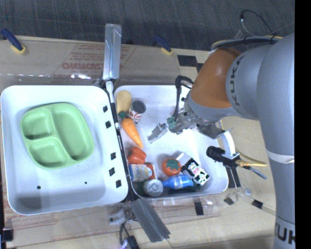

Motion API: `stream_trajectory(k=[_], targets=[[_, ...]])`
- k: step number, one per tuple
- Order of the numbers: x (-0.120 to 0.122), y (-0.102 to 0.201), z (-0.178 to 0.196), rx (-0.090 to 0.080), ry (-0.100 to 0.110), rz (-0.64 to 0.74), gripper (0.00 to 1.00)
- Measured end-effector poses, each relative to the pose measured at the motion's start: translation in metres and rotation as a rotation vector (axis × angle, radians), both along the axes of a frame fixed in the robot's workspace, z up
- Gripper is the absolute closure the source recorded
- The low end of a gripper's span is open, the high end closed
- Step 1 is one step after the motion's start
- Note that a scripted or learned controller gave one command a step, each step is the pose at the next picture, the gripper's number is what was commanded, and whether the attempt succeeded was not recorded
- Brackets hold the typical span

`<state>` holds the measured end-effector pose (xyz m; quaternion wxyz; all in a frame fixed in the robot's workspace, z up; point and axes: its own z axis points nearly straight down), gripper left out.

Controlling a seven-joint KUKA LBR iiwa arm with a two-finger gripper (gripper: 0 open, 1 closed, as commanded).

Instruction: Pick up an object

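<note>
Grey metal, the hand [158, 132] hangs over the right bin [160, 95], its fingers slightly apart around nothing. Nearest it lies the carrot [131, 130], by the bin's left wall: probably a light, hard, slick plastic toy, best pinched across its thick middle. Red print on the counter's cardboard [83, 65] is too blurred to read.

Counter [46, 61]: pale wood, a printed cardboard sheet [83, 61] lay along its far side under two blue clamps [13, 40]. Two shallow white bins sat directly on it, touching: left bin [10, 154], right bin [160, 95].
</note>
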<state>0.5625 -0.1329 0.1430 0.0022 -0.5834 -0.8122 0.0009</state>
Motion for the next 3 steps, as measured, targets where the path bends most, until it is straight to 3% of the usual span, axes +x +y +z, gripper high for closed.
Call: stream_trajectory(k=[1,2,3], targets=[[-0.007,-0.024,0.016,-0.001,-0.004,0.0,0.0],[-0.086,-0.069,0.054,-0.001,-0.002,-0.123,0.0],[-0.063,-0.056,-0.051,-0.002,-0.004,-0.176,0.0]])
